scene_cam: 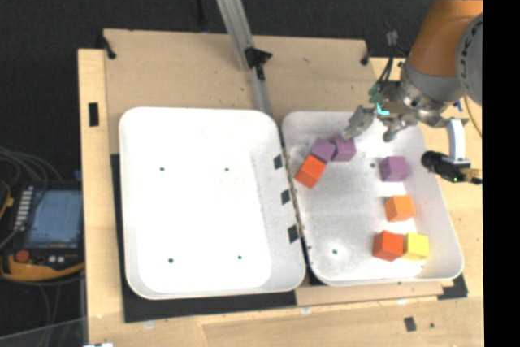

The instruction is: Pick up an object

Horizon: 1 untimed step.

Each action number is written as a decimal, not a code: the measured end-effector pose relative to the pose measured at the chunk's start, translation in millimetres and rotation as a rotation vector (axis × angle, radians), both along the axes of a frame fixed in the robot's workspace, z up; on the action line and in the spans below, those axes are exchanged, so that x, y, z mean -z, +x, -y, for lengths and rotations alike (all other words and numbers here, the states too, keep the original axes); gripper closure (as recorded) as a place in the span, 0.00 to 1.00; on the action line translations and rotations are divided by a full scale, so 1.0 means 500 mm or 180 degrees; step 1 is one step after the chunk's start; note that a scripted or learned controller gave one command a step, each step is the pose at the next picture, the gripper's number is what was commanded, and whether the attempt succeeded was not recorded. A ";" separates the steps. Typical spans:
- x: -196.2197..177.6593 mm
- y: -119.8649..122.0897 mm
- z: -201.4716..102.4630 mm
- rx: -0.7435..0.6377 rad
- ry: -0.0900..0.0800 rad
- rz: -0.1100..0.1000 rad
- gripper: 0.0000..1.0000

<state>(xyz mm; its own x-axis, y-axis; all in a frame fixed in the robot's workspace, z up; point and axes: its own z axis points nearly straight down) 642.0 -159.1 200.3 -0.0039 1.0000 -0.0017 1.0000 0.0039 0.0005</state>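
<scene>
The right bin (354,276) holds several small blocks. Two purple blocks (323,149) (344,148) lie side by side near its far left, with an orange block (309,171) touching the left one. A third purple block (394,167) sits toward the right, and another orange block (399,207) lies below it. A red-orange block (389,245) and a yellow block (417,245) touch at the near right. My gripper (375,126) hovers over the bin's far end, just right of the purple pair. It is open with nothing between its fingers.
The left bin (130,199) lies beside the right one, sharing a middle rim. A slanted metal rail (236,20) runs from the top down to the bins' far edge. A black pad shows under the bins' front edge.
</scene>
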 end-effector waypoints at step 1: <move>0.091 -0.015 -0.007 0.0009 -0.0001 -0.0011 0.00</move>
